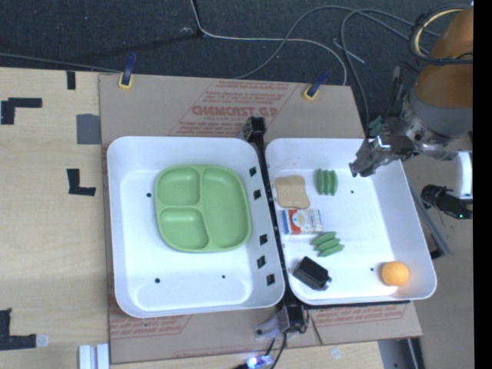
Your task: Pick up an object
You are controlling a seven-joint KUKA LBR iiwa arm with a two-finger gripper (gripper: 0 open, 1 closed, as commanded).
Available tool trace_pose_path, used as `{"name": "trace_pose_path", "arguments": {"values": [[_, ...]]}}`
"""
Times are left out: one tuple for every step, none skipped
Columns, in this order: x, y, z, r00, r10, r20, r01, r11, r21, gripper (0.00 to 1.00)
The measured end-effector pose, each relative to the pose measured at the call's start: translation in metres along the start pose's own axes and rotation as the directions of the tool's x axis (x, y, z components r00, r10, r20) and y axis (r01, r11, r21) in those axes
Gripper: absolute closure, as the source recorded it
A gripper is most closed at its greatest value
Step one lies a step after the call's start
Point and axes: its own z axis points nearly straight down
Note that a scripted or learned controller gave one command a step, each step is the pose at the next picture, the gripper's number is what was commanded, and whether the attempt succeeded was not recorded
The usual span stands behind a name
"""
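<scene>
I hung over the far right rim of the right bin (415, 229), my gripper (369, 162) above bare floor with nothing under it; whether it stood open or closed I could not tell from that slant. I judged the approach step in hand: nothing picked yet. The candidates lay in that bin: a green pod (327, 181) nearest me, a tan slab (292, 191) just beside a small carton (300, 221), another pod (327, 244), a black block (312, 273) and an orange ball (394, 274). Next I needed to shift toward the near pod and descend. The left bin (127, 229) held a green tray (203, 208). The cardboard (231, 106) bore red print, roughly "CHEMCAST GP"; the carton's print was too small to read.
</scene>
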Motion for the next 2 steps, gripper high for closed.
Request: {"name": "trace_pose_path", "arguments": {"values": [[0.046, -0.02, 0.02, 1.0, 0.0, -0.001, 0.0, 1.0, 0.009, 1.0], [0.09, -0.024, 0.031, 1.0, -0.002, -0.001, 0.002, 1.0, 0.008, 1.0]]}}
